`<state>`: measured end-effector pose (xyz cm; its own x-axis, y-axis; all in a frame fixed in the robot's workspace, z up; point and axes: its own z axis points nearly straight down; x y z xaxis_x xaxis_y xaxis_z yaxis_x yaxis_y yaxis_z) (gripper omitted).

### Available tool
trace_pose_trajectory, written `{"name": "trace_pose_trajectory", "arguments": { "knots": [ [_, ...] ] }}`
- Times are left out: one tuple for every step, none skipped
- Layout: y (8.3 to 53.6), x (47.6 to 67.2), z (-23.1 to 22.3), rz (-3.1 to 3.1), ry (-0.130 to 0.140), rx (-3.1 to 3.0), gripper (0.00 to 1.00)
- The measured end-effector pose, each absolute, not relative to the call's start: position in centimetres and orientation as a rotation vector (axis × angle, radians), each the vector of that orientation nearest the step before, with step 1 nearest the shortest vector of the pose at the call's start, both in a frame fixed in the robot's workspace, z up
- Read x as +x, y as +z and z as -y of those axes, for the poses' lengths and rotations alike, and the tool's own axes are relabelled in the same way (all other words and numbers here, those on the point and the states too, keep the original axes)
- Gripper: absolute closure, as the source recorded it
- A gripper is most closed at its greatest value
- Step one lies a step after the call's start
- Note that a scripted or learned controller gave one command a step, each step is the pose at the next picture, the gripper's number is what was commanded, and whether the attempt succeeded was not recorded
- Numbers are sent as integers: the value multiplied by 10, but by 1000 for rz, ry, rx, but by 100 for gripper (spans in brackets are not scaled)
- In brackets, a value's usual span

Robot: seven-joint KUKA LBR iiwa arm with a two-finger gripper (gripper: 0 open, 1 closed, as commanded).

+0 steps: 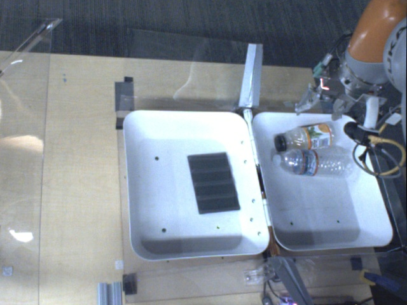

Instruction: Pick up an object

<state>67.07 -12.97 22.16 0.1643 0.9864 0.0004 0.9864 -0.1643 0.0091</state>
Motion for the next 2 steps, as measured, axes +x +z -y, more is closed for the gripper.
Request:
{"name": "trace_pose_trajectory", "arguments": {
  "knots": [
    [91,664,140,-2170,7,2265,0],
    [91,664,140,-2171,7,2264,0]
  ]
}}
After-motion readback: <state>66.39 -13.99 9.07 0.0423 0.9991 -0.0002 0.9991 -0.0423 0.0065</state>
